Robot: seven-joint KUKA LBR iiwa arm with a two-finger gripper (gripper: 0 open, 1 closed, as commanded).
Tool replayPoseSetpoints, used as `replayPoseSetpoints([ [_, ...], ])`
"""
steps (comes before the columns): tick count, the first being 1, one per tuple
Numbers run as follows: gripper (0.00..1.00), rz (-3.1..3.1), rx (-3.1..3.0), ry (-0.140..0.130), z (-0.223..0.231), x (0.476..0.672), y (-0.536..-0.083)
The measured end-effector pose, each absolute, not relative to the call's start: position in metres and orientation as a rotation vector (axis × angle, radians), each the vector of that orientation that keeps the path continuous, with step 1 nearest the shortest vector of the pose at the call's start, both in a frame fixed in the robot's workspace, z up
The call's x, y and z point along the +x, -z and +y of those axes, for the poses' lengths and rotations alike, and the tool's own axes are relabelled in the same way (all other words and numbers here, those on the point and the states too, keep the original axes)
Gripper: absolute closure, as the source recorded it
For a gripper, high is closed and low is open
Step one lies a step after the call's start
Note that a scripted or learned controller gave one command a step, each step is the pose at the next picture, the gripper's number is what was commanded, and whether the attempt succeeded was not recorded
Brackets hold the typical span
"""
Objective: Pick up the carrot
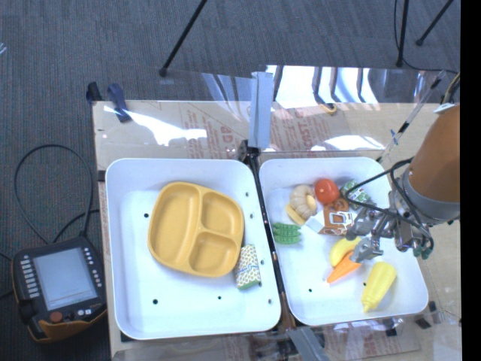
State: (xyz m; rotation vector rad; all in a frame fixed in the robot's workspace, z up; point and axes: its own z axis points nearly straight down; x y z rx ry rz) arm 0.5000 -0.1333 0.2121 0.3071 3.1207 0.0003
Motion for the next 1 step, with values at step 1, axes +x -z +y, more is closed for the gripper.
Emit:
replayPoseSetpoints([
  [1, 0.0, 3.126, 0.308, -0.002, -0.133, 0.4989, -0.2098],
])
